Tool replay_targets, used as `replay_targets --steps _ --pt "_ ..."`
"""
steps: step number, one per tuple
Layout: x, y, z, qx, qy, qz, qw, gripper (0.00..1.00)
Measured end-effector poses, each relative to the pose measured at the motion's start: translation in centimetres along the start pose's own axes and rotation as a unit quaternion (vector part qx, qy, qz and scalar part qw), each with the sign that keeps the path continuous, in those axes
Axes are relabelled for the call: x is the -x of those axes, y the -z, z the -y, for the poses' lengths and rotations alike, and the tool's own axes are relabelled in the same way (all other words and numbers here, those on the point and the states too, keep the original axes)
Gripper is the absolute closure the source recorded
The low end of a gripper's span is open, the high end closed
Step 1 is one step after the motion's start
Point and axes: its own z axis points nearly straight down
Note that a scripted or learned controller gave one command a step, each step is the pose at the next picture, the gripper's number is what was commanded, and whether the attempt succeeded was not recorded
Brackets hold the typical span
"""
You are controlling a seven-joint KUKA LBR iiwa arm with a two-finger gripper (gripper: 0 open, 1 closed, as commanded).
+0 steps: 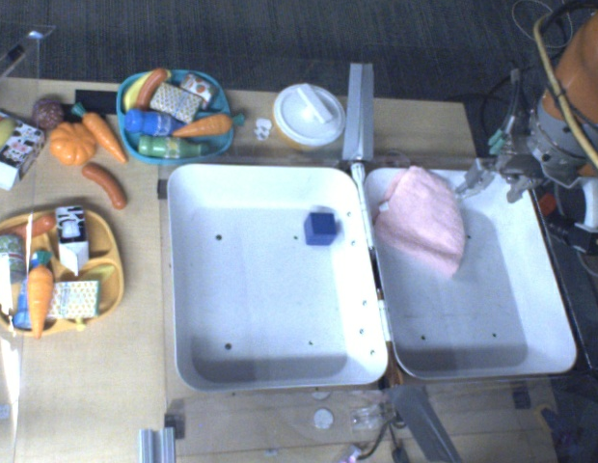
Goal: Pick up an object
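Note:
A crumpled pink cloth point(421, 222) lies in the upper left part of the right bin point(492, 345). A small blue cube point(321, 227) rests in the left bin point(241, 355), toward its upper right. My gripper point(492, 183) hovers over the right bin's far edge, just right of the cloth. Its two fingers point(470, 181) are spread open with nothing between them. The grey arm with its orange band reaches in from the upper right.
A blue bowl point(174, 114) of toy food and a white round lid point(309, 114) sit behind the left bin. A yellow tray point(53, 273) of toys, an orange pumpkin point(72, 143) and a sausage point(104, 183) lie left. Cables hang at right.

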Motion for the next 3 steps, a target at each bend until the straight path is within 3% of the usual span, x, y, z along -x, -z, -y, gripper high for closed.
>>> replay_targets --steps 1,3 --pt "0.3 -12.7 -0.9 0.003 0.054 0.001 0.9985 0.00" --pt "-0.9 -12.7 3.9 0.007 0.183 0.002 0.9830 0.00"
